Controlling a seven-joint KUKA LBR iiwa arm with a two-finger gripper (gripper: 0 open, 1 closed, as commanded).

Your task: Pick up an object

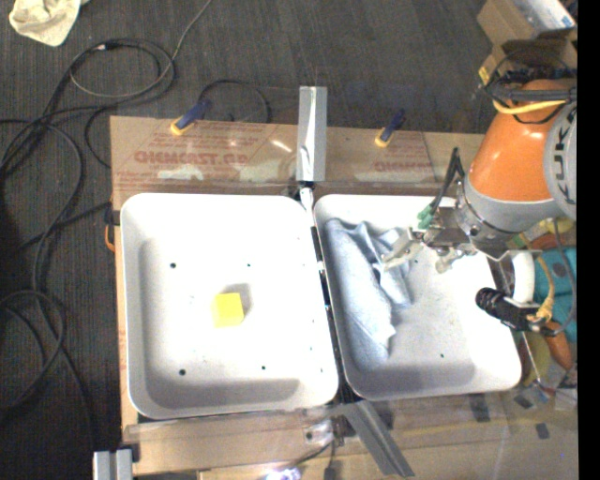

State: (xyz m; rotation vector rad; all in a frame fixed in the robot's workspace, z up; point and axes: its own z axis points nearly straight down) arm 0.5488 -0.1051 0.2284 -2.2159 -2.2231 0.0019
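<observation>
A bench topped with brown cardboard point(225, 155) sits on dark carpet strewn with black cables point(56, 187). Two shallow white bins lie side by side. The left bin point(159, 225) holds one yellow block point(229, 309), just below its centre. The right bin point(469, 361) holds one crumpled grey cloth point(361, 281), draped along its side from 11 to 7 o'clock. The arm point(520, 159) enters from 3 o'clock — its gripper point(405, 249) sits at the cloth's upper edge, fingers seemingly pinching a fold of it. Two clamps point(187, 118) hold the cardboard at 12 o'clock — one pale rag point(45, 19) lies at 11.
</observation>
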